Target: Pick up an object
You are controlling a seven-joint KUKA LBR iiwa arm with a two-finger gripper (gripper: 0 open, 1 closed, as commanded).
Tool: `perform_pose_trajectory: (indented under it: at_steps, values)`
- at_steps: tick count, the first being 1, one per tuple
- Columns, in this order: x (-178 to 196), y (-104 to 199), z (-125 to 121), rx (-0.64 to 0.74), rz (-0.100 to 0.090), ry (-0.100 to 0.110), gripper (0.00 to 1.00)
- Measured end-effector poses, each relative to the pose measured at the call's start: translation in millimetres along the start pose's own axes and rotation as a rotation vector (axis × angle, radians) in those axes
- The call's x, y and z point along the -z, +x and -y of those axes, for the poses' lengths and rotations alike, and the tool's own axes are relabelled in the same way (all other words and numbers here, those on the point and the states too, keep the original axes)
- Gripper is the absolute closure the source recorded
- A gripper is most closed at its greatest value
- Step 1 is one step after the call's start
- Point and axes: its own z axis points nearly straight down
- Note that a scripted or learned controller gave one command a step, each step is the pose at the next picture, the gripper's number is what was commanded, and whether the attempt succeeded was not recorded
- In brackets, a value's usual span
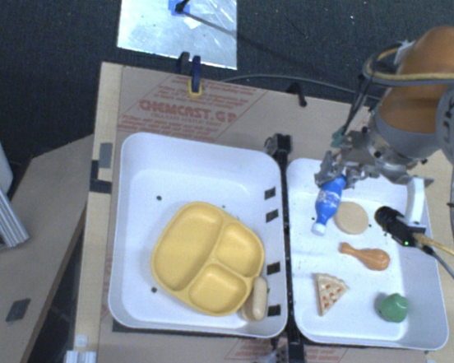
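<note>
Down front, a triangular pizza slice (329, 293) and a round green ball (394, 307) lie in the right bin (430, 336), beside a glossy drumstick (366, 256). Further back, the claw (335, 178) sits over the blue-and-white plastic bottle (327, 203), clamped on its top. A yellow compartment tray (205, 257) lies left.

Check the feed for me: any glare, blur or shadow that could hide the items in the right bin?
Camera view: even, soft light; the right bin shows no blown-out glare, its toy food casts faint shadows; the foil sheet up top shines brightly; the gripper over the blue bottle looks slightly soft.
</note>
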Motion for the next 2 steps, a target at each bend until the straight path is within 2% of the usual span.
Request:
perform_pose_trajectory:
  at_steps: [2]
  values:
    - [-16.1, 91.7, 25.8, 0.0, 0.0, 0.001, 1.0]
